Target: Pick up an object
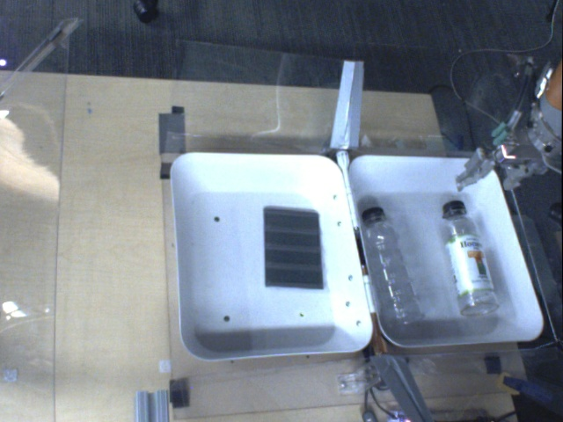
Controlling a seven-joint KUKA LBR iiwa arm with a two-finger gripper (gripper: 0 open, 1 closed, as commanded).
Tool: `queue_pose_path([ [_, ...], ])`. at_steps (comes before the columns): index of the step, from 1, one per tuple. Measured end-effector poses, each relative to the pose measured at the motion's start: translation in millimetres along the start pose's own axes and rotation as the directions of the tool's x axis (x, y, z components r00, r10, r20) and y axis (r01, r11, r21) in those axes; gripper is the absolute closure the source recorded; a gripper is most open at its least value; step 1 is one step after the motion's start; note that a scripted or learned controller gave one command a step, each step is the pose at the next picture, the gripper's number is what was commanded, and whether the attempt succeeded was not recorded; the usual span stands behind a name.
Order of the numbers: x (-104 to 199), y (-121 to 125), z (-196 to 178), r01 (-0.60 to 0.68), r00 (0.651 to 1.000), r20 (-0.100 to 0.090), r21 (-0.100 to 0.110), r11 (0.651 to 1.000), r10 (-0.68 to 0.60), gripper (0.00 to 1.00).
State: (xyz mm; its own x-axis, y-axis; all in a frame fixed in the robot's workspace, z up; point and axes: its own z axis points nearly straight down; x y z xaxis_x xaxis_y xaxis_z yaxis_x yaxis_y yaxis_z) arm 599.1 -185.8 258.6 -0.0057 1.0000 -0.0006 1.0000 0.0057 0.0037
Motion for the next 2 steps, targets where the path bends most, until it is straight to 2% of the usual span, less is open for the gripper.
queue_pose_path([
  [1, -19.0, 12.0, 138.3, 0.162, 0.987, -0.001, 0.000, 0.987, -0.162, 0.00],
  [2, -18.4, 60.1, 168.9, 0.369, 0.929, 0.004, -0.004, 0.929, -0.369, 0.00],
])
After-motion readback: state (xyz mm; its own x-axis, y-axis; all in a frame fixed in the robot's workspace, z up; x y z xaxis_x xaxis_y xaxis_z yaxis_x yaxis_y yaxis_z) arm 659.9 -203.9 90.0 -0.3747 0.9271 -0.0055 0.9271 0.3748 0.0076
